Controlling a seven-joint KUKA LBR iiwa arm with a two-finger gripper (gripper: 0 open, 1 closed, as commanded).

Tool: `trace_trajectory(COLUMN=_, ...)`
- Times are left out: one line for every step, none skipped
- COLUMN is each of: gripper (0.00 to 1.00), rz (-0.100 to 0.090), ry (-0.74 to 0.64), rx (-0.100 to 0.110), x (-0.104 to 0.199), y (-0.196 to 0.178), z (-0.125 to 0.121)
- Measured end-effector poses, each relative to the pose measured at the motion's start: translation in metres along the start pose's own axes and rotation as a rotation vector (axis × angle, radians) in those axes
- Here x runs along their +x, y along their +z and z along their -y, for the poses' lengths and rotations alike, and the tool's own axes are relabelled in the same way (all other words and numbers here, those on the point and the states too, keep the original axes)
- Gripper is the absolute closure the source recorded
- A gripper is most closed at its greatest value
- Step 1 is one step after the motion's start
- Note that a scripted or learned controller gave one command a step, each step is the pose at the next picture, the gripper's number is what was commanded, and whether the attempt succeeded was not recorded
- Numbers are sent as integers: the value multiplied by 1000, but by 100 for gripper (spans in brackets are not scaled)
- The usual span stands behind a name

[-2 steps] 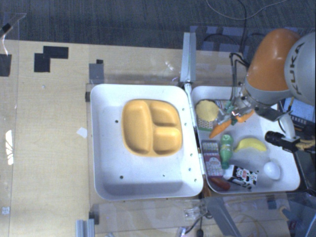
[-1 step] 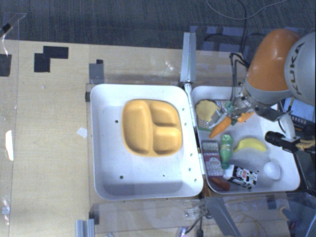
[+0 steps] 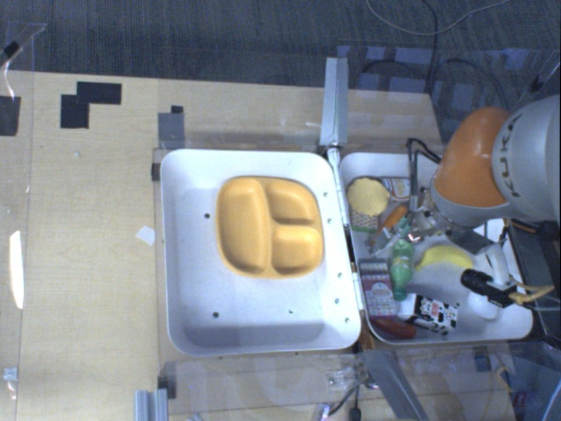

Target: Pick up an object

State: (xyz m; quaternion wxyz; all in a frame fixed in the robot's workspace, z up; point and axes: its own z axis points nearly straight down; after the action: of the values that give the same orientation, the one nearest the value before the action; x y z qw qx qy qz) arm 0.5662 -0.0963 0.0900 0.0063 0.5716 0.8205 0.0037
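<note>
Hand (image 3: pixel 412 224) position: lowered into the right bin (image 3: pixel 517 327), under the grey arm (image 3: pixel 535 160) and its orange band (image 3: pixel 469 160). Hand state cannot be determined, because the wrist hides it.

Camera view, positions relative to the hand:
- Green bottle (image 3: pixel 401 266): just below the hand, lying among the clutter.
- Yellow ball (image 3: pixel 368 196): to the upper left, near the bin's far corner.
- Yellow banana-shaped object (image 3: pixel 447 257): to the lower right, beside the bottle.
- Black-and-white box (image 3: pixel 436 312): farther down, near the front wall.
- Left bin (image 3: pixel 188 323): well to the left on the table (image 3: pixel 79 261), holding a yellow compartment tray (image 3: pixel 267 226) with three sections.
</note>
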Motion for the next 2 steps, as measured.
trace_trajectory(gripper=100, rz=0, ry=-3, rx=-7, x=1, y=-12, z=-3)
trace_trajectory(gripper=0, rz=0, ry=-3, rx=-7, x=1, y=-12, z=-3)
